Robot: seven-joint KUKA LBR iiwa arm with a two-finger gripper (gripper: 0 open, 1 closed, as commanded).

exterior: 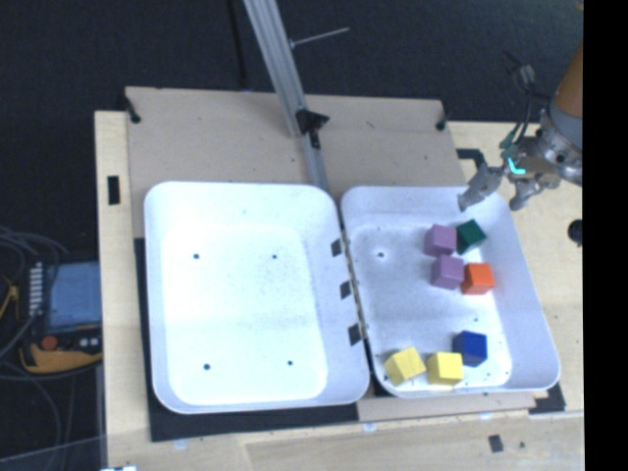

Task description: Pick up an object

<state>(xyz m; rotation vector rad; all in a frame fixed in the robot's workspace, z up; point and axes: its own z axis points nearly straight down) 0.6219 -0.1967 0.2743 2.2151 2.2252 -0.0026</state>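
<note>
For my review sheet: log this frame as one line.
gripper: open, nothing held | position: above right bin far corner | nearest: green block

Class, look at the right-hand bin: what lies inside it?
Inside the right bin lie two purple blocks, a green block, an orange block, a blue block and two yellow blocks. Nothing covers them.

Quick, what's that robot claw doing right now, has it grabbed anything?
Gripper: open, holding nothing, poised above the far right corner of the right bin, near the green block.
</note>
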